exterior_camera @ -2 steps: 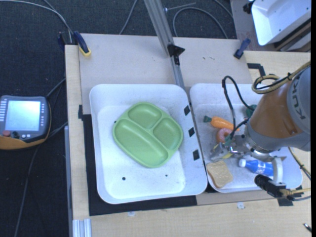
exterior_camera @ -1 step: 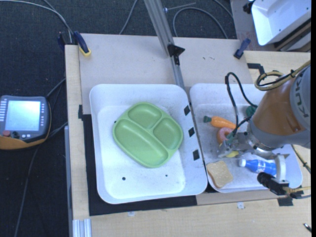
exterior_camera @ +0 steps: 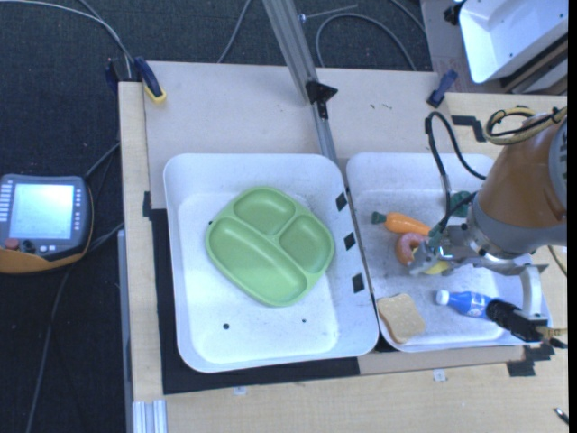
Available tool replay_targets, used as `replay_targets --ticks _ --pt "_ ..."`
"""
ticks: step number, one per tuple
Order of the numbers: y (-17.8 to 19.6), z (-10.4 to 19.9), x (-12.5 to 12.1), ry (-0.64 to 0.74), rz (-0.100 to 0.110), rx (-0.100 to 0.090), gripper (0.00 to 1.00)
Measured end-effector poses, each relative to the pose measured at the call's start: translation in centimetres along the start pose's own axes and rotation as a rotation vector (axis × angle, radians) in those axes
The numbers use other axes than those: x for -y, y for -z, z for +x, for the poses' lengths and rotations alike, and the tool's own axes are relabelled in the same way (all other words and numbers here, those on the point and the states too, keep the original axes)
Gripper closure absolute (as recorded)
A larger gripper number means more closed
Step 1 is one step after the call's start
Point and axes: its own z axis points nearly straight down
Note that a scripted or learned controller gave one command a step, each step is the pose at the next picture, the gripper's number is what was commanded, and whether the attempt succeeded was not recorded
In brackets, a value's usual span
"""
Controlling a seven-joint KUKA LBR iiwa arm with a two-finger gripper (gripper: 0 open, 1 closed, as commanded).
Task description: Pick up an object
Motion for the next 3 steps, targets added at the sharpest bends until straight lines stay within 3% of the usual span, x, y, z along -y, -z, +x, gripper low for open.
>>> replay_targets --ticks 2,3 --pt "8.4 0.5 -0.3 0.000 0.001 0.000 1.00" --pt "9.2 6.3 -1.2 0.005 0.001 -0.002 1.00"
